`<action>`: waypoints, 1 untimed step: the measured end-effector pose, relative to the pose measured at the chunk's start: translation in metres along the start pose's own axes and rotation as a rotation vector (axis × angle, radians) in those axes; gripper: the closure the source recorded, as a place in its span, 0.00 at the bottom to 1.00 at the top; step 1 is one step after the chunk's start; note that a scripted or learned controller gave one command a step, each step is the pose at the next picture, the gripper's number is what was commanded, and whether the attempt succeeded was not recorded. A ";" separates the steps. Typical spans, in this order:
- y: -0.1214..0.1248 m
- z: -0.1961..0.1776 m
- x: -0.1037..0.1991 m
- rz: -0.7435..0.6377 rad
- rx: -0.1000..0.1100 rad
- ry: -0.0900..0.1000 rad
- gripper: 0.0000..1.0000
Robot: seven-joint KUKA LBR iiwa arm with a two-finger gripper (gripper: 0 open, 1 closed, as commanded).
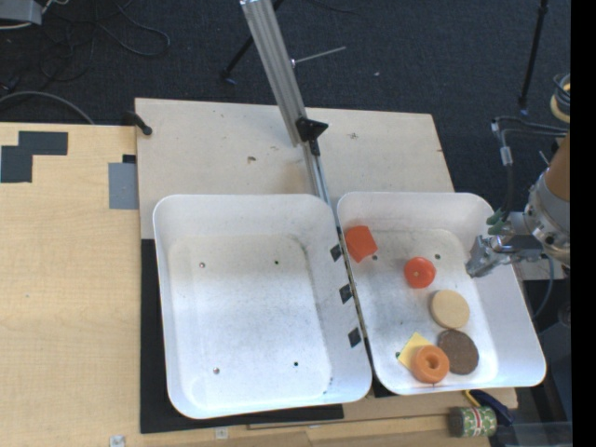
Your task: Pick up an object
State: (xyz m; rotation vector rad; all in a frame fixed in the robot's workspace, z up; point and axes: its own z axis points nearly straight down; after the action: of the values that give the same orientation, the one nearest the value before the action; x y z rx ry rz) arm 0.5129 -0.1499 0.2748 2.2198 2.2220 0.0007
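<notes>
Two white bins sit side by side: the left bin (244, 310) and the right bin (438, 222). The right one carries six small things, all left of the jaws or below them: one orange block (359, 242), one red cap (420, 271), one tan disc (451, 309), one brown disc (458, 351), one orange ring (430, 364), and one yellow piece (413, 347).

Speckled white plastic bins (242, 361) on matt wooden bench (214, 147).
</notes>
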 end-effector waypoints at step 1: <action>0.012 0.000 0.054 -0.003 0.003 0.002 1.00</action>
State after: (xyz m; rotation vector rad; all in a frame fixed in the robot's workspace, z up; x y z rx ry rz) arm 0.5249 -0.0962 0.2750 2.2184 2.2281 0.0002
